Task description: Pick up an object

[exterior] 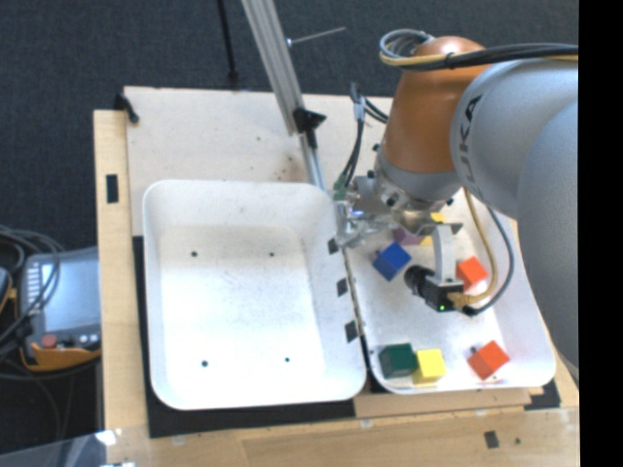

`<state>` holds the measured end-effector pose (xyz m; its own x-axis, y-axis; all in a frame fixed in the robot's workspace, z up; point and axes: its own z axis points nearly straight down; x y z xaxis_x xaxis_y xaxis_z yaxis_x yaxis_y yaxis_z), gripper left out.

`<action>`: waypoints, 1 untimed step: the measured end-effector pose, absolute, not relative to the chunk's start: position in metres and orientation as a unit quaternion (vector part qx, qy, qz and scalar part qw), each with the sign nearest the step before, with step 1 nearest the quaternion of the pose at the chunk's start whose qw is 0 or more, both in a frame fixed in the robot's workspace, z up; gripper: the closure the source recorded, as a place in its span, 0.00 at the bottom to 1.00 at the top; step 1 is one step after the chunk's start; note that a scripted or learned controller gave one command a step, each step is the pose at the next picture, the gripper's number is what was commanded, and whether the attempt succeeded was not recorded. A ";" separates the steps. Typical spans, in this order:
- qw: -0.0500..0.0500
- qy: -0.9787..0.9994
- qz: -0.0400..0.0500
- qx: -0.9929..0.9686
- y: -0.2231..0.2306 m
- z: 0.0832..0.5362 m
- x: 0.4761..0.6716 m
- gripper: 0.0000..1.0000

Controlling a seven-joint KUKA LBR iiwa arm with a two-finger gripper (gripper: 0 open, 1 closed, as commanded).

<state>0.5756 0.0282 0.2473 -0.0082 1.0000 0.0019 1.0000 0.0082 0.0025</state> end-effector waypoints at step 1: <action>0.000 0.710 0.001 0.704 0.088 0.250 0.592 1.00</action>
